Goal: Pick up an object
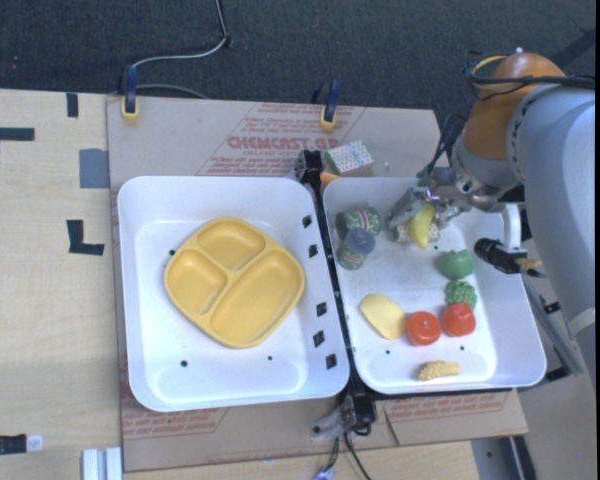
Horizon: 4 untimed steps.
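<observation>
Where your arm reaches into the right bin (pixel 500 373), the gripper (pixel 421 218) sits low in the far corner, its fingers closed narrowly around a small yellow toy (pixel 420 230) (it looks pinched between them). That toy is partly hidden by the metal, so you cannot make out its shape. A green can (pixel 357 233) lies just left of it. Red printing on the cardboard (pixel 270 138) beyond the bins reads "CHEMCAST". A yellow plate (pixel 235 280) rests in the left bin (pixel 145 368).
</observation>
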Each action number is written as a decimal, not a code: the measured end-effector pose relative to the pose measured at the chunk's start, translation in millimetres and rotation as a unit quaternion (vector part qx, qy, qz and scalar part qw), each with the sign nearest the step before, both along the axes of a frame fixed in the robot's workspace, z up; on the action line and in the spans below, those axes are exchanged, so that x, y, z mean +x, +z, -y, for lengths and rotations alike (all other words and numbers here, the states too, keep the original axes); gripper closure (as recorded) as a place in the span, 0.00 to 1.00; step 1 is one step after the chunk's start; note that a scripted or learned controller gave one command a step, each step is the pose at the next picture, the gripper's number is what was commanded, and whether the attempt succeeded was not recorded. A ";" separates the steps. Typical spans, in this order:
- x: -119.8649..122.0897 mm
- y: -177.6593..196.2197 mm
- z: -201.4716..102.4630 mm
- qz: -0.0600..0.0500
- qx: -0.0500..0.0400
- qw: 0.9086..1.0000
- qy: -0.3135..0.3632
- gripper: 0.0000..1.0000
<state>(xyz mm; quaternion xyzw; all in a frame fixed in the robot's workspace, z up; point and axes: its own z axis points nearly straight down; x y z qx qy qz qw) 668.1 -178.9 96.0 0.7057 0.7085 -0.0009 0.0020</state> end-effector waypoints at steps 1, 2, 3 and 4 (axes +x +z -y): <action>0.6 1.6 -39.6 0.001 -0.002 1.000 -0.002 1.00; 0.3 -11.2 -67.4 -0.001 0.001 1.000 -0.001 1.00; 0.1 -1.8 -67.4 -0.001 0.001 1.000 -0.001 1.00; -0.1 33.4 -40.2 -0.001 0.002 1.000 -0.002 1.00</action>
